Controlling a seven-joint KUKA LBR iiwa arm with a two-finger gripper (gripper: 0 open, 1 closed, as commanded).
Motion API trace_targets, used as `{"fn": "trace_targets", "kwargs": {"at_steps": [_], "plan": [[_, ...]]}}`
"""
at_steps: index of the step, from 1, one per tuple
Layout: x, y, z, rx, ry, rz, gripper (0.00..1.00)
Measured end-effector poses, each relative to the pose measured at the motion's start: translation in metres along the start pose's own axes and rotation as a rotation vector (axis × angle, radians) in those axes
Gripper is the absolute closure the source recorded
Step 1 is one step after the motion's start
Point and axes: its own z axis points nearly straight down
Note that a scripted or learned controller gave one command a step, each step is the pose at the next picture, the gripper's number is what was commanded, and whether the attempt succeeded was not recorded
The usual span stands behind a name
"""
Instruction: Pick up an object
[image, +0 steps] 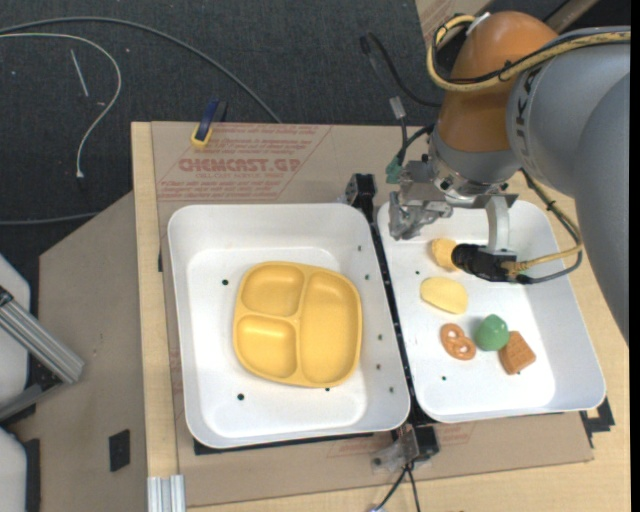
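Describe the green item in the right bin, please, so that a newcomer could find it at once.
Start at the right white bin, beside the one holding the yellow divided plate. Near its front lies a cluster of small toy foods; the green ball sits between a pretzel and an orange-brown block. It is the only round, green piece there.
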Motion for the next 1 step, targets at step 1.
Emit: {"fn": "trace_targets", "kwargs": {"at_steps": [1], "plan": [[0.0539, -0.0015, 0.0008, -0.001, 0.0, 0.0, 1.0]]}}
